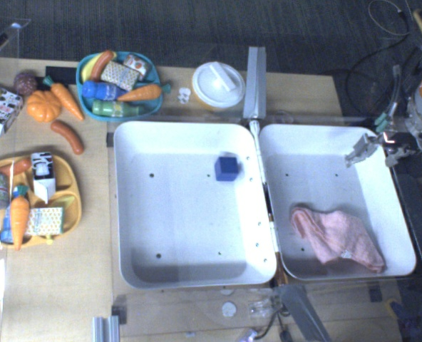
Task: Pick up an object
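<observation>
hand (pixel 358 152): above right bin's (pixel 403 212) far edge, grip state unclear | pink cloth (pixel 336 238): near corner of that bin | advice: descend on the cloth's bunched middle, pinch a fold

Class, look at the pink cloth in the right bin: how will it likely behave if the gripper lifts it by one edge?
The pink cloth lies crumpled in soft folds, so it is probably floppy and would drape and hang rather than hold shape. It looks thin, so likely light. Lying flat, it should not roll or tip, though a push may just bunch it against the right bin wall.
</observation>
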Motion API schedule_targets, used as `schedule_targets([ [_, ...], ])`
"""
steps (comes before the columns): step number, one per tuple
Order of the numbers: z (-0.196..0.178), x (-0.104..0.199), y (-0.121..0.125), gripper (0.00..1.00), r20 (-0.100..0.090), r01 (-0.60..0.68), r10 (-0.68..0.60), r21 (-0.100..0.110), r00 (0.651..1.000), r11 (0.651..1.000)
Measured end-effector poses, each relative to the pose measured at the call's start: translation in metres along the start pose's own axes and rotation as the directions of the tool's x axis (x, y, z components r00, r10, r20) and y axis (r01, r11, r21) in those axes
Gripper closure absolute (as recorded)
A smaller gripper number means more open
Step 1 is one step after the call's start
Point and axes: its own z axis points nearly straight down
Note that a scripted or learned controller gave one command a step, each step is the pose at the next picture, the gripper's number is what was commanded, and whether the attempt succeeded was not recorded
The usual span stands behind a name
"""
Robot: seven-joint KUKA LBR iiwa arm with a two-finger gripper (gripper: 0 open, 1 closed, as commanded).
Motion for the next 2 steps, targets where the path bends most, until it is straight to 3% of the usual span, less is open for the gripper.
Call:
schedule_targets([
  [1,0.006,0.011,-0.052,0.0,0.0,0.182,-0.182,-0.001,0.983,0.983],
  [2,0.132,0.019,-0.081,0.0,-0.001,0.228,-0.228,0.002,0.974,0.974],
])
